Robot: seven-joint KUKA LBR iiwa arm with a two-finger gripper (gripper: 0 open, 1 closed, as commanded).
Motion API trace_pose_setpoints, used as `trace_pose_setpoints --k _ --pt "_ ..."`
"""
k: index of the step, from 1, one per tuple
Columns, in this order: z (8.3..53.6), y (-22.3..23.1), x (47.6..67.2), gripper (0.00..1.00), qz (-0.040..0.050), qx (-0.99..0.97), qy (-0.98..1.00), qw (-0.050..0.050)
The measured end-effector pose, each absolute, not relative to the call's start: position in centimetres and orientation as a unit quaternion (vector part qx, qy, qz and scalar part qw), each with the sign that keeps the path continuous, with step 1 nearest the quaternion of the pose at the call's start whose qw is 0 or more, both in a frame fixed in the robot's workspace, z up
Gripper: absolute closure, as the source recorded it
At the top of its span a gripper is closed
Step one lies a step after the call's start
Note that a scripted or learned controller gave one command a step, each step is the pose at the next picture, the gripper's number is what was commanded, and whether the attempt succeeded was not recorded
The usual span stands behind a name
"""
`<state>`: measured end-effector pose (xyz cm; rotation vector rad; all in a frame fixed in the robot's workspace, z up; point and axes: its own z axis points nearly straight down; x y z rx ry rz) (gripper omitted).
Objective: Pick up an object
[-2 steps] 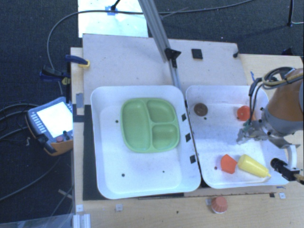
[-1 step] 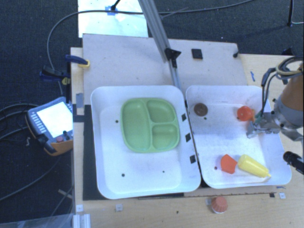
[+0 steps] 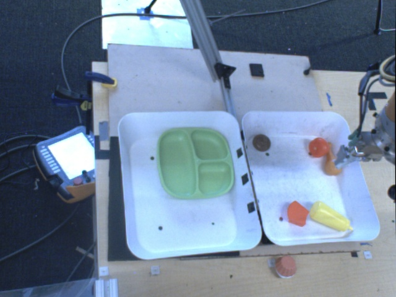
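Watching the gripper (image 3: pixel 345 156) reaching in over the right wall of the right bin (image 3: pixel 370 210). Being too blurred here for telling whether its tips are standing apart or together, and so not crediting it with holding anything.

Taking as the likeliest target the orange curved piece (image 3: pixel 333 167), lying just beside the tips and a little toward the near rim. Noting the red ball (image 3: pixel 318 146) just beyond that piece, on the side away from the tips and perhaps touching it.

Risking, on closing here:
- pinching only the piece's edge and flicking it off across the bin floor;
- nudging the ball and sending it rolling, being round and free;
- catching both at once and dropping one while lifting;
- scraping the bin wall, working this close to it.

Leaving well apart from the tips, toward the near rim, the yellow cone (image 3: pixel 330 216) and the red-orange block (image 3: pixel 297 213), these two lying side by side. Placing the brown disc (image 3: pixel 261 142) farther off still, and the green plate (image 3: pixel 195 162) over in the left bin (image 3: pixel 139 228).
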<state>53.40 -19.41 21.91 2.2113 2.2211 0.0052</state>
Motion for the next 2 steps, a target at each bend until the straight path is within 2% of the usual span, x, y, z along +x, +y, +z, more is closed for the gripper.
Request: trace_pose_setpoints --k 1,2 --pt "26.5 -19.6 54.1 1.0 0.0016 0.705 0.709 0.003" --pt "26.9 -14.0 53.3 1.0 0.0011 0.704 0.71 0.0"
